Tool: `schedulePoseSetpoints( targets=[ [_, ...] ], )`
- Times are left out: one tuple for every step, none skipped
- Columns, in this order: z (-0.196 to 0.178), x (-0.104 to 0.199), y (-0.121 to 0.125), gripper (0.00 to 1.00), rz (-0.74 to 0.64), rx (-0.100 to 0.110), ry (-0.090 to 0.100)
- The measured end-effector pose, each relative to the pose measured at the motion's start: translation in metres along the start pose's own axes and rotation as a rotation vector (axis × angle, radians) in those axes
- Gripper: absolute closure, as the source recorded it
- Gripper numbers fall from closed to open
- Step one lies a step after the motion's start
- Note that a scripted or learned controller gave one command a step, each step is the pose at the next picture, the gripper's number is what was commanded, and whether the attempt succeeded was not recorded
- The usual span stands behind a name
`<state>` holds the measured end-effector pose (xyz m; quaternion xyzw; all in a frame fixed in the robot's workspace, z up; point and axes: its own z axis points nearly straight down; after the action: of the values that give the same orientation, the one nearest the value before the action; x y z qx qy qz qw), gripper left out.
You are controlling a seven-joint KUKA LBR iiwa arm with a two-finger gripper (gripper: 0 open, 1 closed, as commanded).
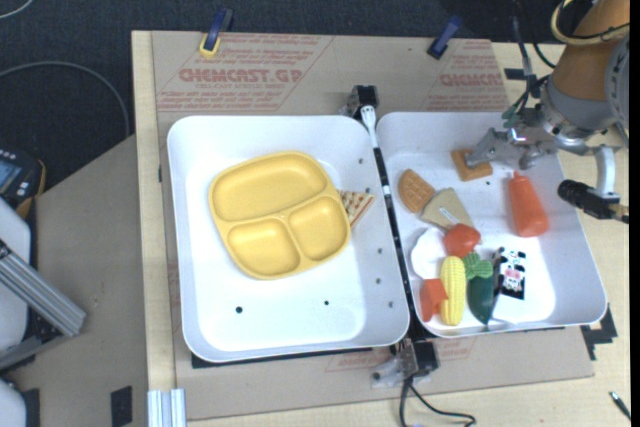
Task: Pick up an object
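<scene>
Camera view, overhead: two white bins lay side by side. Left bin (190,215) held a yellow divided plate (278,213) with a waffle-patterned piece (356,205) at its right edge. Right bin (575,255) held toy foods: a tan block (471,163), bread (414,189), a wedge (446,208), an orange carrot (526,203), a tomato (461,239), corn (452,288) and a green pepper (481,293). Gripper (500,143) hovered over the bin's upper part, just beside the tan block; whether its fingers were parted could not be told, and nothing was seen held.
</scene>
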<state>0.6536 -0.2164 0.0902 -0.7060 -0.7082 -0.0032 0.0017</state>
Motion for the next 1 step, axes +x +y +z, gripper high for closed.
schedulePoseSetpoints(
  targets=[
    [-0.0133,-0.0004,0.0022,1.0,-0.001,-0.009,-0.005]
  ],
)
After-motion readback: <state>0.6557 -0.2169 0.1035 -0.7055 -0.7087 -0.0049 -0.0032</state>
